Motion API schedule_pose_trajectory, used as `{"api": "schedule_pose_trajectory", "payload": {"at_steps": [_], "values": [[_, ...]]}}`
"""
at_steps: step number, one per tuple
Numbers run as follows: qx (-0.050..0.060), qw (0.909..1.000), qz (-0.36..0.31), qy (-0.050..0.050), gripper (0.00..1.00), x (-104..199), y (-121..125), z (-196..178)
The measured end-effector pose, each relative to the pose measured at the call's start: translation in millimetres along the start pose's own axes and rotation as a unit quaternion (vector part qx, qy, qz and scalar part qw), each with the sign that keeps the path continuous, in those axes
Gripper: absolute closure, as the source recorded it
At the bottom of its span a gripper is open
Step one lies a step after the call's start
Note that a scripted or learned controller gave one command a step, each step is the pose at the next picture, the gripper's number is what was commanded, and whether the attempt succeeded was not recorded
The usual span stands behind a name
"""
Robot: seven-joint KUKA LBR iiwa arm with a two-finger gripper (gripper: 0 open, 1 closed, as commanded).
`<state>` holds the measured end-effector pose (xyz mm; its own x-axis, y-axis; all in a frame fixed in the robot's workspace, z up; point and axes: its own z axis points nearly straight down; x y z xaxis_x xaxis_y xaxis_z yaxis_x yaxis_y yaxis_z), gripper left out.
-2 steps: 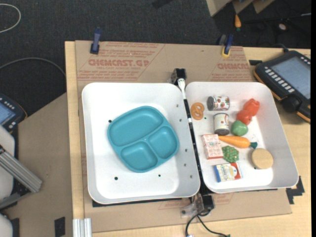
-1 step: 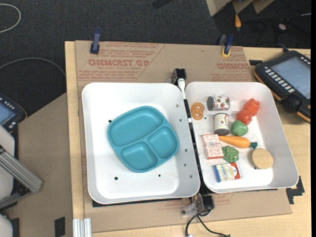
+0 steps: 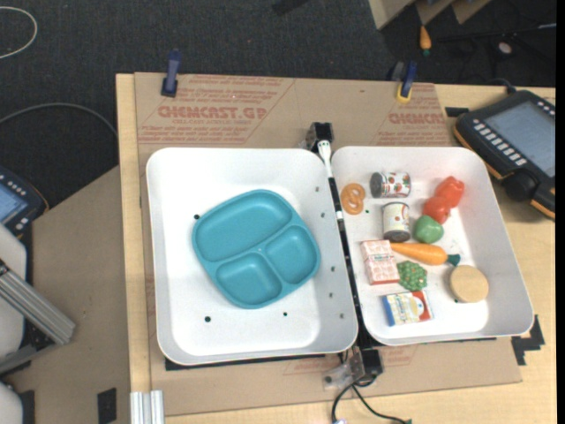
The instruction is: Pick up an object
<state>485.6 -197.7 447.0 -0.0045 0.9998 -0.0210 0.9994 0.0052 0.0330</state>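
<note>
Cables and a small black connector [image 3: 357, 367] are lying at the near edge of the bench, just past the seam where the two bins are meeting. Nr the left corner, a grey aluminium rail [image 3: 37, 309] is running off at a slant.

Both bins are sitting on a brown cardboard sheet [image 3: 265, 104] w/ red print, which is being pinned at its far edge by a blue clamp [image 3: 170, 73] on the left and a blue-and-yellow clamp [image 3: 406, 81] on the right. A black clip [image 3: 320, 135] is sitting at the far end of the seam.

Left bin [image 3: 168, 237] is holding a teal divided plate [image 3: 256, 247], lying flat and turned at an angle.

Right bin [image 3: 503, 263] is holding the things to pick, approx. ten small toy foods. On the far side, a pretzel [image 3: 353, 198] and a small can [image 3: 391, 184] are lying beside a red bottle [image 3: 444, 195]. A 2nd can [image 3: 396, 221] and a green ball [image 3: 429, 229] are resting just nearer. A carrot [image 3: 419, 253] is lying across the middle, touching a pink carton [image 3: 380, 261] on its left. A green patterned piece [image 3: 411, 276], a tan disc [image 3: 468, 283] and a blue-and-red box [image 3: 406, 307] are lying nearest.

A black control pendant [image 3: 516, 140] is resting at the far right on pale wood. Dark carpet [image 3: 177, 16] is covering the floor beyond, w/ a thin white cable [image 3: 22, 38] looping at far left.

Gripper state: can't tell.
</note>
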Motion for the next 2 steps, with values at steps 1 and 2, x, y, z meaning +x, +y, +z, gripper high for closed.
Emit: {"api": "schedule_pose_trajectory", "payload": {"at_steps": [1,2], "values": [[0.020,0.9997,0.003,0.012,1.00,19,-10,97],[0.014,0.9999,0.002,0.009,1.00,17,-8,82]]}}
